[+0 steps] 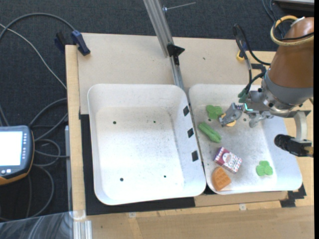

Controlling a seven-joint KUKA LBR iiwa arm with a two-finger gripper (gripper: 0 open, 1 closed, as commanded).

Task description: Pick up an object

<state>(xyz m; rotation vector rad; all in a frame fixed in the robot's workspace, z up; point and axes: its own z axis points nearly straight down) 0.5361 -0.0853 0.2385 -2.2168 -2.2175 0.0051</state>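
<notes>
Yellow piece [230, 123] sits in the right bin [286, 176], touching your claw [230, 117] tips at its 6 o'clock. You cannot tell whether the claw grips it. Green pod [209, 132] lies at 8 o'clock, angled.

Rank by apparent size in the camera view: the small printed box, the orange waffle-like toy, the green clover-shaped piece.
1. Small printed box.
2. Orange waffle-like toy, nearly alike, so this order is unsure.
3. Green clover-shaped piece, clearly smallest.

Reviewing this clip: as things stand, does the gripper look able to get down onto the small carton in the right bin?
Probably yes. The small carton lies flat with open floor around it, apart from the waffle, and the gripper hovers nearby with nothing between.
</notes>
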